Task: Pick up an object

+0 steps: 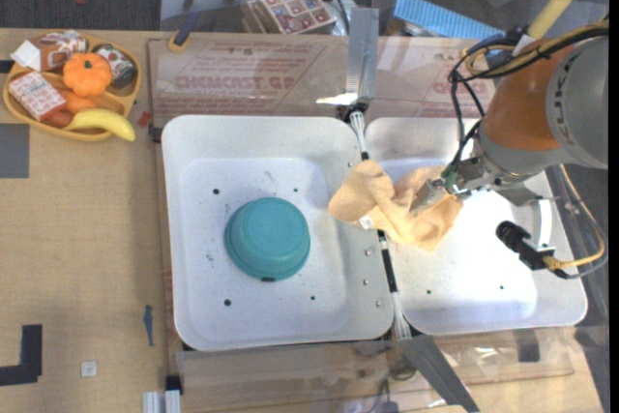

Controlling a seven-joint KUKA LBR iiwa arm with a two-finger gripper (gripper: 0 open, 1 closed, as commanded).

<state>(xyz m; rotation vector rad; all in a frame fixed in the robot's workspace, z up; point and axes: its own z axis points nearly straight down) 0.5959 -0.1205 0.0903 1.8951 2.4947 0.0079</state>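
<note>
Entry 1: tan cloth, crumpled, draped over the shared rim of 2 white bins, mostly inside the right bin, directly beneath the fingers and trailing to their left in the view.
Entry 2: teal bowl, upturned, in the left bin, well apart from the fingers, beyond the cloth.
Entry 3: yellow tray with banana and small pumpkin, far up-left of the fingers, outside both bins.
Entry 4: gripper, 2 fingers clenched on a raised fold of the cloth.
</note>
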